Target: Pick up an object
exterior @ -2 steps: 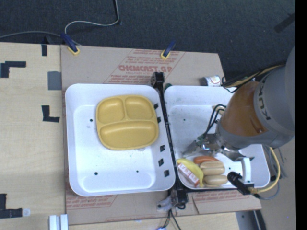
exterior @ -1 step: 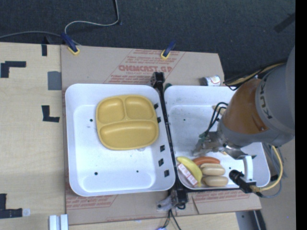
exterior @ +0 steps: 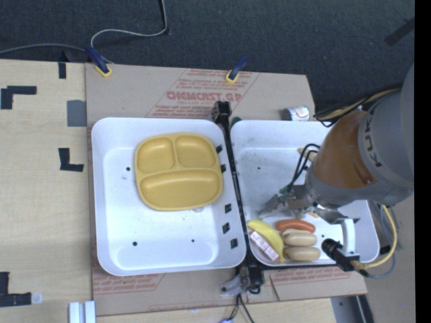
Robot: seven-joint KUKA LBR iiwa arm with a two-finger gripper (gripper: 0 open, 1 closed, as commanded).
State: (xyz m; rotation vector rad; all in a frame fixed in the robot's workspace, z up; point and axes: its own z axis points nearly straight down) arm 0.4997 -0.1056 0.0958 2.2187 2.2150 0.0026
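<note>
So the claw [exterior: 291, 200] is low in the right shallow white bin [exterior: 269, 147]; can't tell its state. Just at its 6 o'clock sit a red hot dog [exterior: 296, 225], two tan buns [exterior: 300, 245] and a yellow banana [exterior: 264, 235]. Yellow divided plastic tray [exterior: 179, 170] lies in the left white bin [exterior: 111, 200].

yellow tray [exterior: 179, 170] blocks left bin [exterior: 108, 200]; its front floor lies open.
</note>
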